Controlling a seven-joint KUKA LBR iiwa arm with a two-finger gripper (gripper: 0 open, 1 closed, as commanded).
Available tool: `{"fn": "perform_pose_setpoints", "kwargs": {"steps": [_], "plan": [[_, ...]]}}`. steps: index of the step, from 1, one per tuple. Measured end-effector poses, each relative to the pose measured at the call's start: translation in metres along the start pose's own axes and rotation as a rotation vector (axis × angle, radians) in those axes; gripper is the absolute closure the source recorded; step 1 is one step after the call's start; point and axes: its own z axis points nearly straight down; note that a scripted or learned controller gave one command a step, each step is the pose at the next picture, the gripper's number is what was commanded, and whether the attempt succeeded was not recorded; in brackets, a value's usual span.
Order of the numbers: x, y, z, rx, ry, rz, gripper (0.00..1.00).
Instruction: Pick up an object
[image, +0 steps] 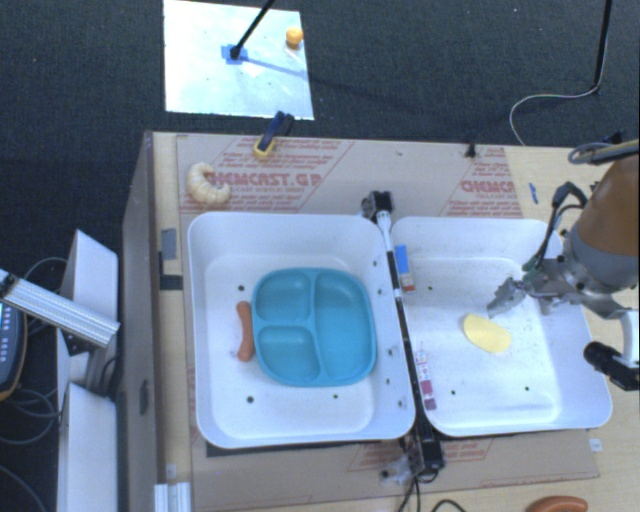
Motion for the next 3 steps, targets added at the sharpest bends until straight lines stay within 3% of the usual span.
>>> {"fn": "perform_pose_setpoints", "kwargs": {"steps": [1,2,3], "plan": [[0.027,-0.01,0.056,0.003,0.002,-0.002,0.0],[-0.036,-0.002,0.006,-0.001,-0.002,0.001,0.0],[0.039,0.048,0.065,0.002,0.003,-0.003,0.0]]}}
